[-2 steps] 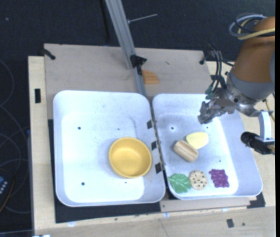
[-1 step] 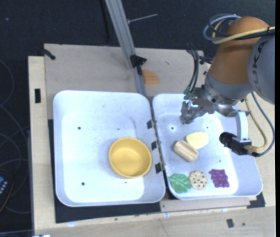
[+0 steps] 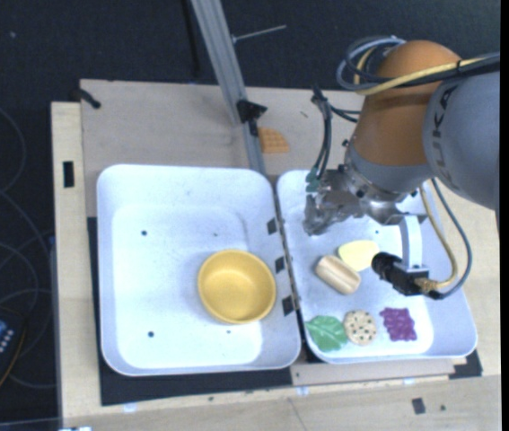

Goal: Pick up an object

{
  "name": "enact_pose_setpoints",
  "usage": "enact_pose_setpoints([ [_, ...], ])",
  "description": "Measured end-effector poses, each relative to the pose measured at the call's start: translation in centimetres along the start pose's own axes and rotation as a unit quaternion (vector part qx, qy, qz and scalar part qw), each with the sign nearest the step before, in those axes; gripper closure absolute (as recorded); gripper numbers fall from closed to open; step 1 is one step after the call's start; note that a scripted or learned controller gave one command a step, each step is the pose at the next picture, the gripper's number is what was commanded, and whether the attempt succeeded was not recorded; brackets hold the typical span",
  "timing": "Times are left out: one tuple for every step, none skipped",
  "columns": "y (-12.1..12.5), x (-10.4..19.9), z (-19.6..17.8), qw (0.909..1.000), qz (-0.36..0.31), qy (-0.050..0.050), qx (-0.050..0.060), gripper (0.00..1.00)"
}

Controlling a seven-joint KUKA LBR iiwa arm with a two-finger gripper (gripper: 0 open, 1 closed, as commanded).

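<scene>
Overhead view of the bench with two shallow white bins. We see the left bin (image 3: pixel 137 241) in the left centre of the frame, holding a yellow bowl (image 3: pixel 236 285) near its lower right corner. The right bin (image 3: pixel 451 330) sits at the right centre and carries the candidate objects: a pale yellow slice (image 3: pixel 358 254), a tan bread-like roll (image 3: pixel 337 274) just below and left of it, and along the lower edge a green leaf-shaped piece (image 3: pixel 326 331), a round cookie (image 3: pixel 360 327) and a purple cluster (image 3: pixel 399 323).

The arm enters from the upper right of the frame, its orange band above the wrist. The gripper (image 3: pixel 319 223) hangs over the upper left part of the right bin, close to the wall shared by the bins and just above the roll and slice in the picture.

We judge the task to be at its approach stage: every object lies in its bin and nothing appears lifted, so selecting, grasping and raising an item all remain. From this angle the wrist hardware hides the working end, so we cannot tell how far open the gripper is, nor whether it touches anything; no object shows within it.
</scene>
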State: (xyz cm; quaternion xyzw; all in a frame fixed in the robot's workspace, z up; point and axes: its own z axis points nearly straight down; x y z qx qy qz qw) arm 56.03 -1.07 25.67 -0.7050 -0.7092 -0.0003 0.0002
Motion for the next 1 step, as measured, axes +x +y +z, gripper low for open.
enact_pose_setpoints([
  [-1.14,5.41,-0.47,1.0000,-0.001,0.001,0.000,1.00],
])
